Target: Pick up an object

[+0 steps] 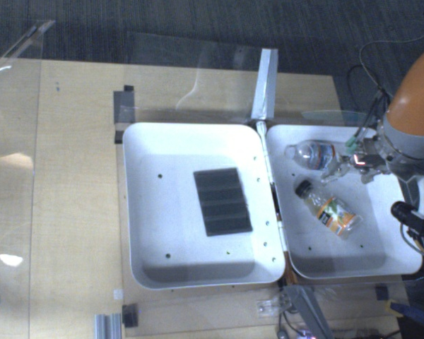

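Pale wood-grain desk (pixel 63 210), smooth and matte, bearing two shallow white bins with rounded corners, side by side. Left bin (pixel 148 260): glossy moulded plastic, small dark holes dotted across the floor, and a flat black rectangular pad (pixel 222 201) lying slightly askew near the middle, ribbed into three or four bands. Right bin (pixel 311 263): same white plastic, two bottles inside. Clear plastic bottle (pixel 314 153), crumpled-looking and glinting, lying on its side near the far edge. Smaller bottle (pixel 326 208) lying diagonally at mid-bin, black cap toward the upper left, transparent body, orange and green label at the lower right end. The two bottles apart, not touching.

Gripper (pixel 358 159) low over the far right part of the right bin, just beside the clear bottle's right end; metallic, tangled with thin cables, a small red light within. State of the fingers: cannot tell, too blurred and cluttered. Nothing plainly seen between them. Rounded orange band (pixel 417 97) above the wrist, grey collar below it.

Thin clear acrylic sheets glinting across the desk's left and far side; a grey metal bar (pixel 265 83) standing behind the seam between the bins. Dark ribbed carpet beyond.
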Controlling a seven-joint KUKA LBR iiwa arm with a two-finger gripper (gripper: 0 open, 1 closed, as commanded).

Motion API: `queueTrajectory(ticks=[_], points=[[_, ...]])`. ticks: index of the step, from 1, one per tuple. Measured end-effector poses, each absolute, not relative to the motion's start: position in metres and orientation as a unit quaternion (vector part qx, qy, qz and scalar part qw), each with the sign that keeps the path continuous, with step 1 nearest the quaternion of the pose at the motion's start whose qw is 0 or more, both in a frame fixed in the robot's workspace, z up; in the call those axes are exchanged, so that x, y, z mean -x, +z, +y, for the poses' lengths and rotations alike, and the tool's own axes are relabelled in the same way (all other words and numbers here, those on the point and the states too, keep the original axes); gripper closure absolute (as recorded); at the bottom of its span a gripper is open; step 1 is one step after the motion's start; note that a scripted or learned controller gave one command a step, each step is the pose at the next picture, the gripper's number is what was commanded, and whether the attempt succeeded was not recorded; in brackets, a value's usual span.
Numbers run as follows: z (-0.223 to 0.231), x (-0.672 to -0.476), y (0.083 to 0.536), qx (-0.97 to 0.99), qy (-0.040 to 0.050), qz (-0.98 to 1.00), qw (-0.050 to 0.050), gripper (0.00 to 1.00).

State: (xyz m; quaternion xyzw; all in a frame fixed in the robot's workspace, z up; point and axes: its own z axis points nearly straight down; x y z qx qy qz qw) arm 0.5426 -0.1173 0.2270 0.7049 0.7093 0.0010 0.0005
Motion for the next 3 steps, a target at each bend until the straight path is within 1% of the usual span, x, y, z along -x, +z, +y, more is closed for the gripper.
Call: queueTrajectory(ticks=[1, 2, 3], points=[[-0.127, -0.552, 0.09, -0.68, 0.0048, 0.733, 0.006, 0.0], [-0.126, -0.554, 0.101, -0.68, 0.0067, 0.733, 0.007, 1.0], [-0.067, -0.629, 0.186, -0.575, 0.0021, 0.818, 0.002, 1.0]])
